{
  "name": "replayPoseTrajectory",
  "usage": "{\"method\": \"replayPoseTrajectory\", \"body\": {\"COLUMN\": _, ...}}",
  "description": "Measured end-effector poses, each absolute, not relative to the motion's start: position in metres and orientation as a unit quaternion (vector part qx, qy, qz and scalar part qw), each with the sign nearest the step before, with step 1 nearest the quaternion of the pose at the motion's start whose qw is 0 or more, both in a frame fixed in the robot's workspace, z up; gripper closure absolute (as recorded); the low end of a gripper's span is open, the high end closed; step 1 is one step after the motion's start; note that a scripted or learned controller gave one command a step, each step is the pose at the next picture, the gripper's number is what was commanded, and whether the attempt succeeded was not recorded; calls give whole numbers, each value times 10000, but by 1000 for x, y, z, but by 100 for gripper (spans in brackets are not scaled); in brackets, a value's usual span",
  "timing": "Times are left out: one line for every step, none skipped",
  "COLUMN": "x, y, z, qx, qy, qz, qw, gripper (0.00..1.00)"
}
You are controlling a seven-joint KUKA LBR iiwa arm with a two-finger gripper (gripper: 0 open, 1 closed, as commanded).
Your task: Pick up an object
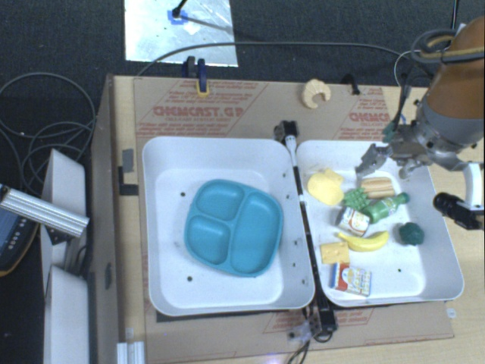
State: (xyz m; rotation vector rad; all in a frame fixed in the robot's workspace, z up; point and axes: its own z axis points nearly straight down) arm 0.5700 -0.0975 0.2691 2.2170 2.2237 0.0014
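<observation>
Right, looking down from the overhead camera, the gripper (pixel 388 156) hangs at the upper right of the frame, over the far edge of the right bin (pixel 443 279), its two fingers spread apart with nothing between them, so it is released and carrying nothing. Directly below it in the picture lies a tan bread-like piece (pixel 377 186), the closest candidate, with a green bottle (pixel 386 206) just beside it and a leafy green piece (pixel 355 199) touching that cluster. Further left sits a yellow lemon-shaped object (pixel 325 187), fairly free of its neighbours; lower down a banana (pixel 364 240), a small can (pixel 353 221), a cheese wedge (pixel 334 252), a printed box (pixel 349 278) and a dark green lump (pixel 411 233) off to the right. The left bin (pixel 170 165) holds just a blue divided plate (pixel 233 227). To my eye the job is barely begun: the sensible move is to drop straight onto the bread piece, fingers straddling its short side, and close only once low enough. The risk is the crowding, since a finger could land on the bottle and nudge everything aside.
</observation>
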Motion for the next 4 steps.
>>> {"method": "replayPoseTrajectory", "body": {"x": 554, "y": -139, "z": 112, "qx": 7063, "qy": 7079, "qz": 52, "qw": 62, "gripper": 0}}
{"method": "replayPoseTrajectory", "body": {"x": 522, "y": -119, "z": 85, "qx": 7067, "qy": 7075, "qz": 7, "qw": 5, "gripper": 0}}
{"method": "replayPoseTrajectory", "body": {"x": 606, "y": -144, "z": 85, "qx": 7062, "qy": 7080, "qz": 7, "qw": 14, "gripper": 0}}
{"method": "replayPoseTrajectory", "body": {"x": 542, "y": -154, "z": 84, "qx": 7071, "qy": 7071, "qz": -2, "qw": 2, "gripper": 0}}
